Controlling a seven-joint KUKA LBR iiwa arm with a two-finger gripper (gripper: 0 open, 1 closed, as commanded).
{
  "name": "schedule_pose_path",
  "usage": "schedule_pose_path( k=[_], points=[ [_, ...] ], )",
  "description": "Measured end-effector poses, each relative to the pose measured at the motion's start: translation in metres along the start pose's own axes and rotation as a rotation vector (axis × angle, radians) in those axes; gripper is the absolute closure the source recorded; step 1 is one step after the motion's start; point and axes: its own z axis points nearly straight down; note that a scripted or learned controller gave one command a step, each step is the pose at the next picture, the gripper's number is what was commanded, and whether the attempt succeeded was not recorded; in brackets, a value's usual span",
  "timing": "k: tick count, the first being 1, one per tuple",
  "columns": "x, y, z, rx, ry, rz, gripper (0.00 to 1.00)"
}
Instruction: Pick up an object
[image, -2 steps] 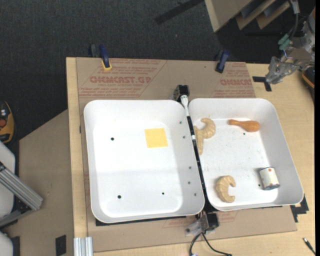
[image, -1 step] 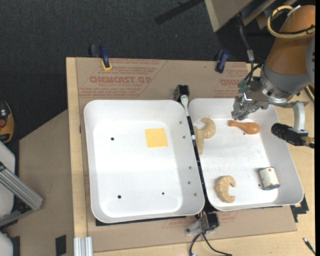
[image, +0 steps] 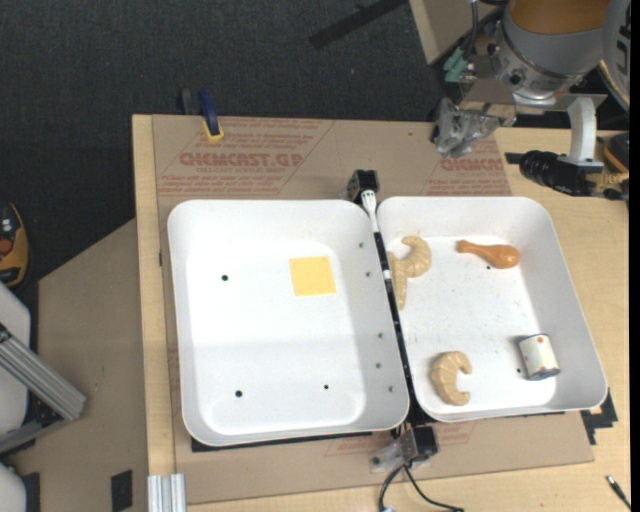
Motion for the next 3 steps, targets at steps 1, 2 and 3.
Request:
schedule_pose_path(
  k=[1, 2, 3],
  points=[
    [0.005, -0.056, 0.066, 0.026, -0.001, 0.013, 1.0],
    [0.02, -0.051, -0.073, -0.001, -0.001, 0.008, 1.0],
    [0.118, -0.126, 0.044, 0.035, 0.0, 0.001, 1.0]
  ],
)
